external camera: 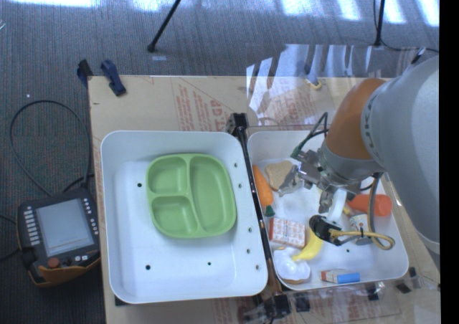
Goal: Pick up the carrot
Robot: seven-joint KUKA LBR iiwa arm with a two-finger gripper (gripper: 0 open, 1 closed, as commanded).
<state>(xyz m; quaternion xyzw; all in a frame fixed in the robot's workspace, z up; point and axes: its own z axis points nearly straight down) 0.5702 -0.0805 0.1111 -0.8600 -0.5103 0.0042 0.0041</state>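
Beneath the grey arm (pixel 409 143) the hand (pixel 323 190) is held, whether open or closed cannot be told. The carrot (pixel 262 186) is laid near it, opposite the arm, lengthwise along the right bin's (pixel 287 142) wall.

A robot arm (pixel 405 122) hangs over the right bin (pixel 384 261); a carrot (pixel 262 185) lies beside that bin's left wall.
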